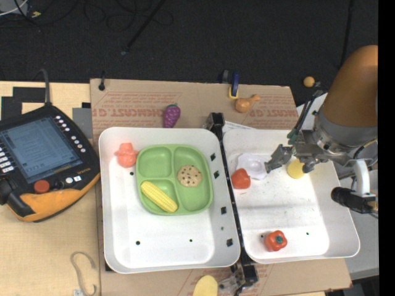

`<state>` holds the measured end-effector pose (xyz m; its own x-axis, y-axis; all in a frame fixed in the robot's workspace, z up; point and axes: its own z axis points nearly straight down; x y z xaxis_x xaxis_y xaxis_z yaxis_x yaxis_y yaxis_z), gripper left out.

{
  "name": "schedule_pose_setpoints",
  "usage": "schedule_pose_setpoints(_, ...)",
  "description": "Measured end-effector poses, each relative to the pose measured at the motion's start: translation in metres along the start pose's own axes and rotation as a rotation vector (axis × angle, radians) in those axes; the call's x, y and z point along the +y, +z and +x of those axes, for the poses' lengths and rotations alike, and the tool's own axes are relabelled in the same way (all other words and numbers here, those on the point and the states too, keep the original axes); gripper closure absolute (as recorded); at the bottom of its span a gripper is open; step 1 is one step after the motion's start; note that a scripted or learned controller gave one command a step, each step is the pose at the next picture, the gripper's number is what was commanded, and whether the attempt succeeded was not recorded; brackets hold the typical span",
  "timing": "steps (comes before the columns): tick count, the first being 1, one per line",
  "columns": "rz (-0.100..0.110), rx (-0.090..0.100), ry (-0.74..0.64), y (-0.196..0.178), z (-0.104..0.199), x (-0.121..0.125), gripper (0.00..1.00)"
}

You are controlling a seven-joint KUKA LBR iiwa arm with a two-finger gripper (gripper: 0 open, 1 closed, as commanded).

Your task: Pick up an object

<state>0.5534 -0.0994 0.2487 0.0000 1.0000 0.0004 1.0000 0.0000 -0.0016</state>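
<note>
In the right bin [308, 251] lie a red tomato [241, 179], a clear plastic cup [253, 164], a small yellow fruit [297, 169] and a red pepper with a green stem [276, 241]. My gripper [295, 160] hangs low over the bin's far right part. It is open, with one dark finger [279, 158] left of the yellow fruit and the other to its right. The fruit lies just under the gap, and I cannot tell whether it is touched. The arm's orange band [358, 82] rises above the wrist.
The left bin [160, 245] holds a green divided plate [148, 165] with a cookie [189, 176] and a corn cob [158, 196], and a pink toy [126, 155] beside it. Behind the bins lie purple grapes [171, 115] and an orange gourd [245, 103]. A control pendant [43, 159] sits at the left.
</note>
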Motion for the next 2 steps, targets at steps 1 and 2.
schedule_pose_setpoints(1, 0.006, 0.001, 0.000, 0.047, 0.008, -0.004, 0.00)
schedule_pose_setpoints(2, 0.004, 0.001, 0.000, 0.094, 0.008, 0.004, 0.00)
